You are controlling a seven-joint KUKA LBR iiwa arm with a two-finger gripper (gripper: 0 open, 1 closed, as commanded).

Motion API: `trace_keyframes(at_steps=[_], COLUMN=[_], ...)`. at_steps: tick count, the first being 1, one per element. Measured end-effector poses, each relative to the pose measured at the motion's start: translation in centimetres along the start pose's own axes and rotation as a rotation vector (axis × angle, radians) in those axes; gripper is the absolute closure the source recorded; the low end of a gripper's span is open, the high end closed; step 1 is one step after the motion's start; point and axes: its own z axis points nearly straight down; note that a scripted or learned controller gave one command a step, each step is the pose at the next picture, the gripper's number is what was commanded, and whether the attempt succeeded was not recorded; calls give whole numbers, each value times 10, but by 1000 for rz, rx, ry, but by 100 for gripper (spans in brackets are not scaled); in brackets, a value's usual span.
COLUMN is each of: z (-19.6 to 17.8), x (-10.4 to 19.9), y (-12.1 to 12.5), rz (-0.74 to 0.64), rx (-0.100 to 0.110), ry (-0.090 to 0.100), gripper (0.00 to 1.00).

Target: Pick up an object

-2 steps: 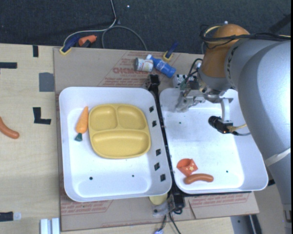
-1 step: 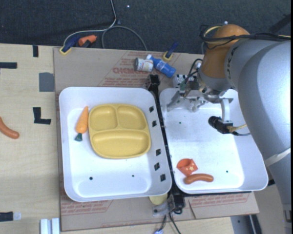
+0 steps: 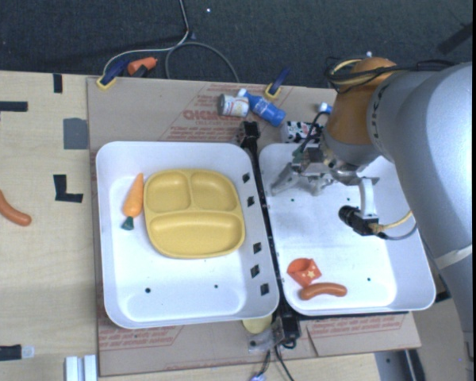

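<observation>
Dark floor lies behind my bench. Nearest to hand are a red pepper (image 3: pixel 304 271) and a sausage (image 3: pixel 324 290), at the right bin's (image 3: pixel 404 280) front edge. My gripper (image 3: pixel 301 173) hangs empty over the bin's back, well apart. I'm at the approach; next I'd bring it forward and down over one.

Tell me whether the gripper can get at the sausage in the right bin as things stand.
Probably yes. The sausage lies exposed on the right bin floor, with the red piece close beside it. The gripper is over the same bin's far end, nothing between them.
</observation>
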Motion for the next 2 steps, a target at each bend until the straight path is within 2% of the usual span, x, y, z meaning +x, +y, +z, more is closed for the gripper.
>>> trace_keyframes(at_steps=[1, 2], z=[1, 0], x=[-1, 1], y=[28, 13], rz=[-2, 0], rx=[3, 2], ry=[2, 0], gripper=[0, 0])
